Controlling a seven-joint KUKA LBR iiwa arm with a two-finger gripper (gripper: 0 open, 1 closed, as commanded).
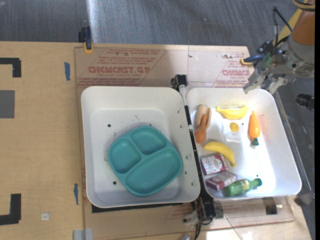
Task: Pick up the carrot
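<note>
Carrot (254,126) lies near your right bin's (287,149) far right wall, green tip toward you (just right of the fried egg (233,127)) — untouched. Your tool (264,82) hovers over that bin's far right corner, apart from the carrot — whether it's open, I cannot tell.

Small orange toy carrot (254,126) with dark green stub at lower end. Smooth plastic look, tapered body. Lies flat on floor of right white bin (287,149), close to bin's right wall, in upper half. Long axis runs almost parallel to that wall, green tip toward bin's near edge. Free of neighbouring items, nothing touching.
</note>
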